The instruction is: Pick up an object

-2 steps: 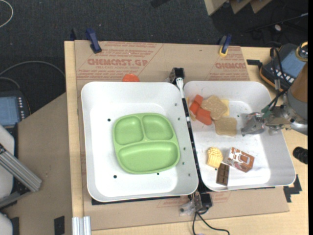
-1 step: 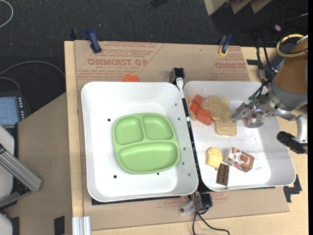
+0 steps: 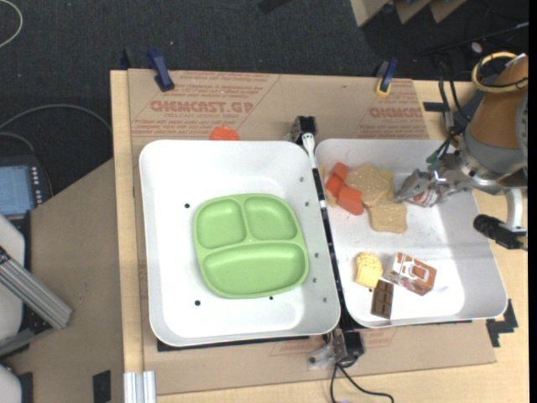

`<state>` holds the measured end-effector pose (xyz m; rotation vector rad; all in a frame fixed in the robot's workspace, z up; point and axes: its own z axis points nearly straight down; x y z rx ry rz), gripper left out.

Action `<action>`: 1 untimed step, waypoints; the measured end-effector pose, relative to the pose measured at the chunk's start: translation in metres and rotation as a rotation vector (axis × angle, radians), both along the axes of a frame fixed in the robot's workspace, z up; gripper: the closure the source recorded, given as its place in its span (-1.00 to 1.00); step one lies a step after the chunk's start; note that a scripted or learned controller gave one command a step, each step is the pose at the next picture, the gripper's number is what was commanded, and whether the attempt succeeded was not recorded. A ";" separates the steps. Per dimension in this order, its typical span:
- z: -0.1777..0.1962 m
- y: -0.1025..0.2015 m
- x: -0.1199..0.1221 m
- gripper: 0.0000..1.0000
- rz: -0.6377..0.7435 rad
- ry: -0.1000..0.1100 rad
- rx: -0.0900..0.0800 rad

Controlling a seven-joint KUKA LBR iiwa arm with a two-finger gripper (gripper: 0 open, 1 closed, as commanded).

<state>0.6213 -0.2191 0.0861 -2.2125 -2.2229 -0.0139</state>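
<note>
The camera view is showing two white bins sitting side by side on the bench [image 3: 252, 99]: the left bin [image 3: 168, 175] is carrying one green divided plate [image 3: 250, 245] with three compartments, and the right bin [image 3: 470, 267] is carrying the loose objects. Counted, those are two orange blocks [image 3: 344, 190], two tan bread-like slices [image 3: 377, 196], one yellow piece [image 3: 367, 269], one brown chocolate-like bar [image 3: 383, 298] and one red-and-white packet [image 3: 414, 274].

The arm [image 3: 495, 124] is reaching in over the right bin, and its end effector [image 3: 422, 186] is hanging low near the bin's far end. Whether the end effector is spread or closed cannot be told, as its tip is reading as a small grey and red blur. The tan slices are lying just beside the tip, on the side toward the left bin, with the orange blocks beyond them in the same direction. The yellow piece, the bar and the packet are lying well apart from the tip, toward the near rim of the bin.

The arm's upper part is being cut off by the picture's edge. Two blue clamps [image 3: 159, 68] are gripping the far edge of the bench.
</note>
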 end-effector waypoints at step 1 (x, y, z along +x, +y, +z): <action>-0.002 0.002 0.038 -1.00 0.000 0.013 0.006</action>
